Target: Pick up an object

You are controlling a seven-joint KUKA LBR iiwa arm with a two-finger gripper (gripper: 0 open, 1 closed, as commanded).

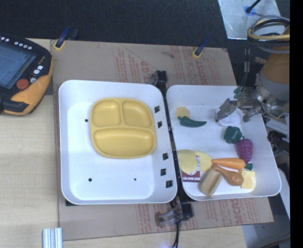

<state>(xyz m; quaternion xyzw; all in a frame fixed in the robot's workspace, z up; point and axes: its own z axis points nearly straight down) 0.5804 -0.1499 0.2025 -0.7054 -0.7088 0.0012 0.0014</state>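
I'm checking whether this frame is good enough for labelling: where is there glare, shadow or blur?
Camera view: the left bin is brightly lit, nearly washed out around the yellow divided plate; the right bin is slightly dimmer; the gripper looks soft and casts a faint shadow beneath it; the small toys, such as the carrot, are soft-edged but distinguishable.

One fixed camera looks down aslant on both white bins (68,138).

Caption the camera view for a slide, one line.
Gripper hovers over the right bin of toy food near a green pepper; the yellow divided plate sits in the left bin.
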